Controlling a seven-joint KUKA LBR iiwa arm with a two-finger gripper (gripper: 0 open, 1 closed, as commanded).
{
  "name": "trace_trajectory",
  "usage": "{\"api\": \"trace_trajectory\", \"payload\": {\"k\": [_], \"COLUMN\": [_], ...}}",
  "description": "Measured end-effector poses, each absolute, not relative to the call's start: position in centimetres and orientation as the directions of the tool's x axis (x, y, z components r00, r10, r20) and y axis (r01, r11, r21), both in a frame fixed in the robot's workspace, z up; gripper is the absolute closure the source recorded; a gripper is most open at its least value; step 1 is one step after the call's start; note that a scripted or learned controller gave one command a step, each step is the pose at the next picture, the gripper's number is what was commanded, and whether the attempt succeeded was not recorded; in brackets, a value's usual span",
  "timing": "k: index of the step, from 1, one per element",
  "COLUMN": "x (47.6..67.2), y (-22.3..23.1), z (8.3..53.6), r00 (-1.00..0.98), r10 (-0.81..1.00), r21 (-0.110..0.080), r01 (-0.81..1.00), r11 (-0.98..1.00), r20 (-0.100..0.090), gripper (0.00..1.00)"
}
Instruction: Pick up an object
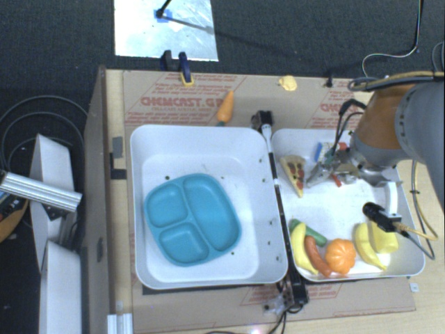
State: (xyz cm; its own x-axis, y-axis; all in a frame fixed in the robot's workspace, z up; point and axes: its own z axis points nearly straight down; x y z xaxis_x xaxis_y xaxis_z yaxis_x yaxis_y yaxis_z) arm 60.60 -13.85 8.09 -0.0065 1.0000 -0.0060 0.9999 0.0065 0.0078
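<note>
the hand [325,170], its state not to be told, is seen just right of the pizza slice [295,172], whose long axis runs down the right bin [409,259].

dark carpet floor [55,33]; a shiny silver sheet [167,19] lies beyond the cardboard-topped bench [188,92].
</note>
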Motion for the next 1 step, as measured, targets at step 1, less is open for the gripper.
{"api": "trace_trajectory", "payload": {"k": [1], "x": [66.91], "y": [-16.55], "z": [8.95], "r00": [-0.007], "r10": [1.0], "r21": [0.014], "r01": [1.0], "r11": [0.007], "r20": [-0.004], "gripper": [0.0]}}
